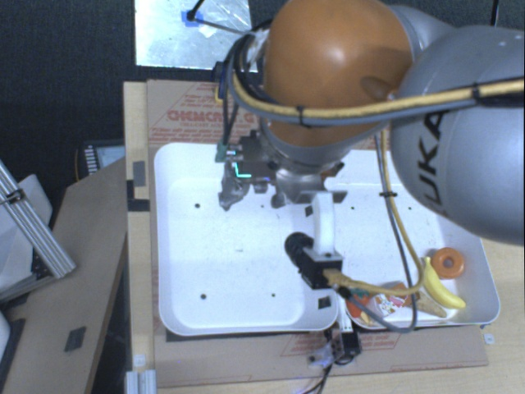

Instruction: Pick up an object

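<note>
**Arm over the left bin, candidate objects in the right bin**

Dark cloth lies behind the counter (139,220), which carries two shallow white bins on brown cardboard. Over the left bin (205,302) the tool (253,194) hangs low, its two dark fingertips pointing down to the white floor. A clear gap shows between them and nothing is in that gap, so the tool looks open and is holding nothing. The large orange band and grey wrist cover much of the right bin (492,302).

The things to pick are in the near corner of the right bin: a yellow banana (439,290), an orange ring (448,262) that appears to touch its upper end, and a flat printed packet (379,304) just beside it, partly under a cable.

My judgement: the banana is probably a light toy with a smooth, curved skin, so it can slip or roll. I would close across its thick middle, with the fingers at a right angle to its length. The ring seems stiff and light; one finger through the hole could work. The packet lies flat, thin and soft, so it is difficult to pinch.
</note>
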`<state>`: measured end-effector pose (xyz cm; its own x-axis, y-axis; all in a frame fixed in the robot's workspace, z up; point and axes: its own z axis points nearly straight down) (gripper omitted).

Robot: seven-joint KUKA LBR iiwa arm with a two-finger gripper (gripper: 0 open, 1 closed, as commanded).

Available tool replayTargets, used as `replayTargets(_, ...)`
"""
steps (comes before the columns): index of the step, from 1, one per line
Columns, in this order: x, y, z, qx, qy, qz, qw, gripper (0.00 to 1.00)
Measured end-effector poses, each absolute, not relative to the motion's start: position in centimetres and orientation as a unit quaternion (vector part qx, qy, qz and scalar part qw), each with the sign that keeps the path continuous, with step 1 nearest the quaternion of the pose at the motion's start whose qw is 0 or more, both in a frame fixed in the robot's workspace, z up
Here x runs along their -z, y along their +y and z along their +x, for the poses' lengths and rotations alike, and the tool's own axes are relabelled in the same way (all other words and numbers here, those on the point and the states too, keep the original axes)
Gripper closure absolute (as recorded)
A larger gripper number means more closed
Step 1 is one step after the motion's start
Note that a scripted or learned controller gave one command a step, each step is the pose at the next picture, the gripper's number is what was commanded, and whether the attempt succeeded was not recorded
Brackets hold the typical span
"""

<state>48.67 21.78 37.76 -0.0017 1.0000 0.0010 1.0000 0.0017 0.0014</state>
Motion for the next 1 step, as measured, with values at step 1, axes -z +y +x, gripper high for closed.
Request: replayTargets(1,-21.23,20.9,58.85,0.0005,0.706,0.708,0.001,0.0)
